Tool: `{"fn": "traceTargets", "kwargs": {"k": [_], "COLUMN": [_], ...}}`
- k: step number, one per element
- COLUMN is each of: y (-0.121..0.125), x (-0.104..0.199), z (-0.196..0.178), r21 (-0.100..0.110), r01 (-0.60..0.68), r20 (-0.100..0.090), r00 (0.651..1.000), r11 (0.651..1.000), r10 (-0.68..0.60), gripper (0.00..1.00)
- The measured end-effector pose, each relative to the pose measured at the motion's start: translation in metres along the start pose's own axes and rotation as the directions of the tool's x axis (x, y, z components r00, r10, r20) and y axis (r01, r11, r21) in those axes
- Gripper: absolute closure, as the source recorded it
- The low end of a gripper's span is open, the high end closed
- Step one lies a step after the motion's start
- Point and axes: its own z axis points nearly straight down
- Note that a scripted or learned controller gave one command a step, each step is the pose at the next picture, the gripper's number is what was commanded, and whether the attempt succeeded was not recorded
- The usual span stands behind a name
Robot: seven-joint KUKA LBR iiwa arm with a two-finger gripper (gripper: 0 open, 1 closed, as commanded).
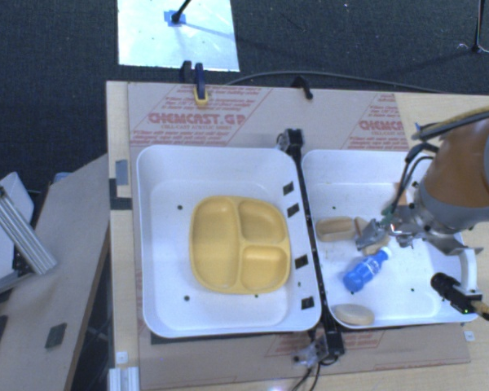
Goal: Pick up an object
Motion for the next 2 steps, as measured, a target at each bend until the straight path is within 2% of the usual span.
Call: {"fn": "traceTargets", "kwargs": {"k": [1, 2], "y": [0.001, 0.001], "x": [0.0, 0.0], "z": [0.051, 0.039], "r21": [0.0, -0.002], "r01": [0.0, 0.001], "r20": [0.0, 0.001], "r00": [1.0, 1.0], "r11": [1.0, 1.0], "r10": [0.0, -0.001], "gripper": [0.0, 1.0]}}
